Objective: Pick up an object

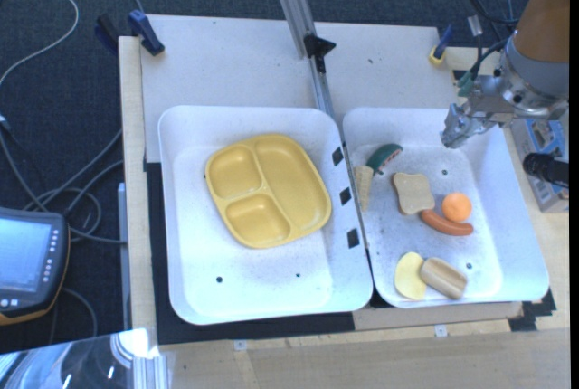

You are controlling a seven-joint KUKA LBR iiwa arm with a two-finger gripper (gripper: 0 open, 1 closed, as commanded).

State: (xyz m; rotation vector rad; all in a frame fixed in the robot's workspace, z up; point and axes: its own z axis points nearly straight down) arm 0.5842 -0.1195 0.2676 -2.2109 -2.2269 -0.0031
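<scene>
One yellow tray (267,189) lies in the left bin (190,288). The right bin (516,242) holds one toast (413,193), orange (457,206), sausage (448,224), bun (443,277), yellow slice (409,275), a green-and-red piece (384,156). The gripper (455,132) hangs above that bin's far edge, grasp unclear; no writing readable.

I see the divided tray (267,190) lying in the left bin (190,288), while the right bin (511,197) holds a toast slice (412,193) mid-floor, a sausage (447,223) and ball (457,206) just right of it, and a bread roll (443,277) near its front edge.
</scene>
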